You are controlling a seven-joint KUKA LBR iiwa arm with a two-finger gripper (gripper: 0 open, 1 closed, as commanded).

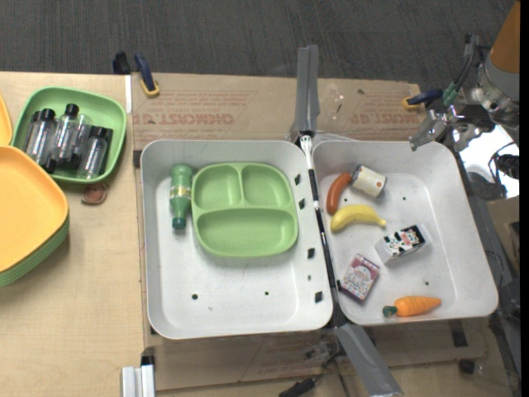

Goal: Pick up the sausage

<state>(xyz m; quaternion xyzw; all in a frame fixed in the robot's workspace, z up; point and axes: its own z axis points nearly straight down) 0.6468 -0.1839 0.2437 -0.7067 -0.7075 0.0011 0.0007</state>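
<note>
Pincer (426, 132) hovering at right bin's (463, 246) far corner; grip state unreadable.
Sausage (337, 192) lying near left wall, just above banana (357, 217); advise descending squarely, straddling its narrow width.

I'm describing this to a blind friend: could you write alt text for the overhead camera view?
A reddish sausage lies untouched in the right white bin, beside a banana, a carrot and small boxes, while the robot's gripper hovers near that bin's far right corner. The left white bin holds a green divided plate and a green bottle.
</note>
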